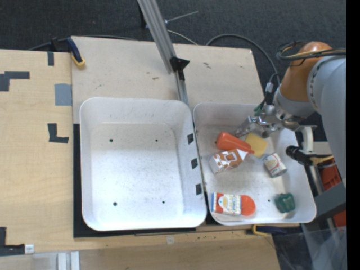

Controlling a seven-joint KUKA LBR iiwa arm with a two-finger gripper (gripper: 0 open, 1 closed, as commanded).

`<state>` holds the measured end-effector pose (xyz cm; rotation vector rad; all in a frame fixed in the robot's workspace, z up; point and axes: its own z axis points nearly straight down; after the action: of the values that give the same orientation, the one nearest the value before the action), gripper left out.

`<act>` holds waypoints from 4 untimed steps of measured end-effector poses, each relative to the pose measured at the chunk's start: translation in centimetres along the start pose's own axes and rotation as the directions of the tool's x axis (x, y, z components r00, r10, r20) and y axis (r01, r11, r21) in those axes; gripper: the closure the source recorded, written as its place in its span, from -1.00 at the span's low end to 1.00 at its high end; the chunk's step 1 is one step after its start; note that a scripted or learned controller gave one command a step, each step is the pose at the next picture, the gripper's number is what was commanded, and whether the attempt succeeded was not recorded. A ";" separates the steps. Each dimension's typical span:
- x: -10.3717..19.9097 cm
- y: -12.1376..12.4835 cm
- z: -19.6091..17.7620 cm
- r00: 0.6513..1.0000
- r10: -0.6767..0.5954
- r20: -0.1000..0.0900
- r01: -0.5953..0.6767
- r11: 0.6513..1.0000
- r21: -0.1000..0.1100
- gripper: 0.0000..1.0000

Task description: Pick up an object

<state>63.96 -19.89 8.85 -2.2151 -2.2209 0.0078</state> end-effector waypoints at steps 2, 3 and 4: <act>0.6 0.4 -5.8 1.000 0.001 0.000 -0.001 1.000 -0.010 1.00; 1.2 -0.3 -11.4 1.000 0.001 0.001 -0.001 1.000 -0.012 1.00; 1.3 -0.3 -12.4 1.000 0.001 0.000 -0.001 1.000 -0.008 1.00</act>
<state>63.79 -18.62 21.29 -2.2205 -2.2229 -0.0009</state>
